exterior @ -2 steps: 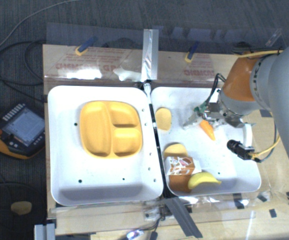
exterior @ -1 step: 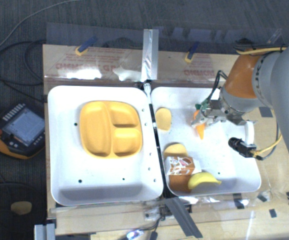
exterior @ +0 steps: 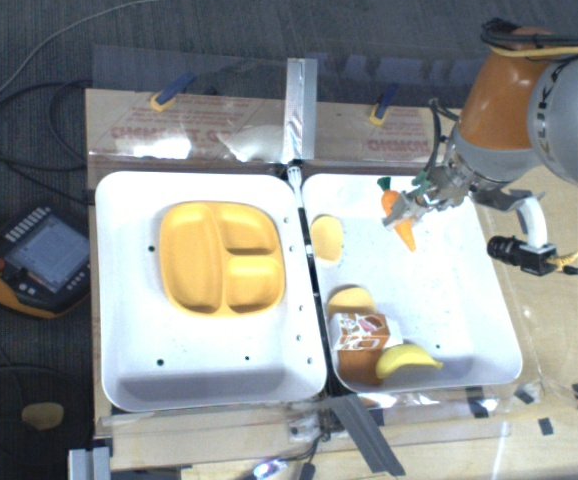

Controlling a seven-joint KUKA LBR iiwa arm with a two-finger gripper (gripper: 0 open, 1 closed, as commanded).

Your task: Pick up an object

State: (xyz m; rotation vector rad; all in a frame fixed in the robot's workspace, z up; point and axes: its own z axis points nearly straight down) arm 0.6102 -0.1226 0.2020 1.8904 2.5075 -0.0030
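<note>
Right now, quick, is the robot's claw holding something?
End effector: closed on the toy carrot, above the right bin.

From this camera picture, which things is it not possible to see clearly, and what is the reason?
- Gripper, camera view: small and blurred over the carrot; a real grasp cannot be confirmed.
- Carton, camera view: its lower end is hidden behind the banana.
- Arm, camera view: cut off by the right edge.
- Handheld screen, camera view: its text is too small to read.
</note>
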